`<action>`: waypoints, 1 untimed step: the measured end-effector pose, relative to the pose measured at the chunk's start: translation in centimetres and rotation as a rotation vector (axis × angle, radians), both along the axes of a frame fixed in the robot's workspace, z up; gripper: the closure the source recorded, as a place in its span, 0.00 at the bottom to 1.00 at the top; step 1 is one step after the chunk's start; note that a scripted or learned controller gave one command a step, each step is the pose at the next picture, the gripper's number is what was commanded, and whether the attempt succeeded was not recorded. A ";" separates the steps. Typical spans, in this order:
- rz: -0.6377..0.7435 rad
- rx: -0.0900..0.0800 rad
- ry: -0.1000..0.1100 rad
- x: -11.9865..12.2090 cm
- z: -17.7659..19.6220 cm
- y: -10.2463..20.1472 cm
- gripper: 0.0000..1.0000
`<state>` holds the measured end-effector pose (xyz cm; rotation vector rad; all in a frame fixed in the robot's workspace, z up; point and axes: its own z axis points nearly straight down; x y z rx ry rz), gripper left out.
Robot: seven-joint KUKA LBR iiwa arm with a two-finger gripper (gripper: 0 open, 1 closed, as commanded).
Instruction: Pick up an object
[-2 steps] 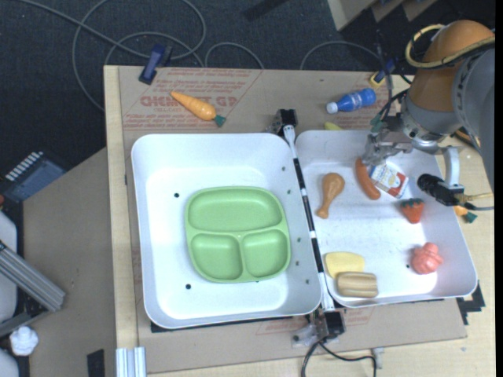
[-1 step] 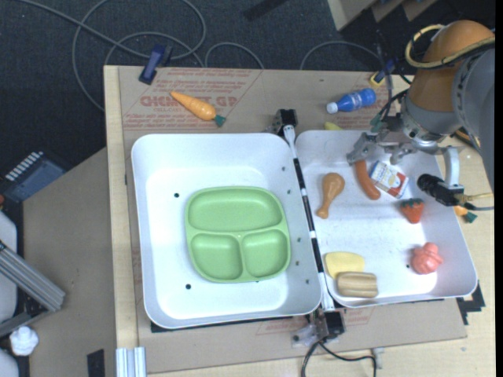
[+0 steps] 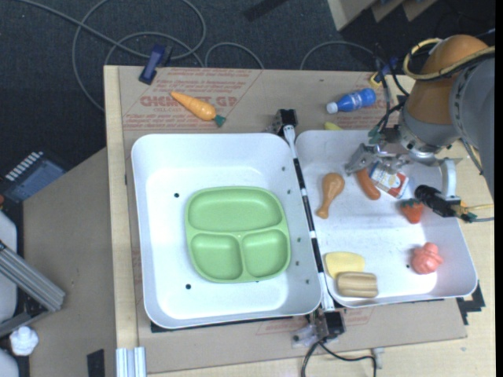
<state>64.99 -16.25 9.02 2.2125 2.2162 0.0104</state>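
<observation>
My gripper [image 3: 379, 166] hangs low at the back of the right bin [image 3: 377, 238], reaching in from the right. Directly under and in front of it lie an orange-red sausage [image 3: 367, 187] and a small white and red packet [image 3: 391, 182], both partly covered by the gripper. A tan drumstick [image 3: 330, 192] lies to the gripper's left. A red strawberry [image 3: 413, 210] sits to its front right. Near the bin's front are a pink toy [image 3: 425, 259], a yellow slab [image 3: 343, 262] and a hot-dog bun [image 3: 356, 285].
The left bin [image 3: 157, 163] holds a green divided plate [image 3: 236, 234]. Behind the bins on the bench lie a toy carrot [image 3: 196, 106], a blue and white bottle [image 3: 352, 101] and a blue clip [image 3: 153, 64]. A black divider clamp [image 3: 286, 121] sits between the bins.
</observation>
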 end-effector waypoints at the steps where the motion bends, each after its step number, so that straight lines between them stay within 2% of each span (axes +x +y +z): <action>1: -0.001 -0.005 -0.008 0.2 1.3 -0.2 1.00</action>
